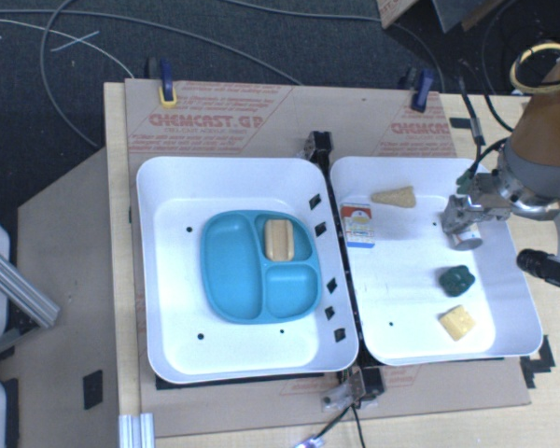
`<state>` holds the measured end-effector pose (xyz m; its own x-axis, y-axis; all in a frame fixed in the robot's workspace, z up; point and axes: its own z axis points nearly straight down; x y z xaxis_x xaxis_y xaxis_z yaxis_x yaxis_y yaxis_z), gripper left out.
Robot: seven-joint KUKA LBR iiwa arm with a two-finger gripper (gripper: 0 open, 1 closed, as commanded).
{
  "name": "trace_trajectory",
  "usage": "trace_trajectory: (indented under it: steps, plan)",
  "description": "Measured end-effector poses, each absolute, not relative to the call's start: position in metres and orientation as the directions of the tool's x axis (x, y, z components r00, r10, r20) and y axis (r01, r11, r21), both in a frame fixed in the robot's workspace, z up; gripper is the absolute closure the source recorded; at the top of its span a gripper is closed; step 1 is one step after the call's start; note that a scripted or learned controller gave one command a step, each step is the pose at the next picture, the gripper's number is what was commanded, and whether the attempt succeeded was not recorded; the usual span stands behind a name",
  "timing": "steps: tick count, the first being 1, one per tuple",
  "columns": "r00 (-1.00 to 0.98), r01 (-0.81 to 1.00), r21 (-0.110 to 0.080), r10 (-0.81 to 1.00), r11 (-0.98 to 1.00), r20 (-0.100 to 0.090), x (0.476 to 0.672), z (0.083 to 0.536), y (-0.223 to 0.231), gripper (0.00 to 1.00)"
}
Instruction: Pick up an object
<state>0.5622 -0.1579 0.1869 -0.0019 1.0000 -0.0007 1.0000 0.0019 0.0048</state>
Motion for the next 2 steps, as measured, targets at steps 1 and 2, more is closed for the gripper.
trace_trajectory:
  steps: [1, 2]
  plan:
    - [-0.002, 1.0, 0.007, 1.0, 0.002, -0.002, 0.564, 0.235, -0.158, 1.0]
    - [-0.006, 1.0, -0.002, 1.0, 0.006, 0.003, 0.574, 0.225, -0.1, 1.0]
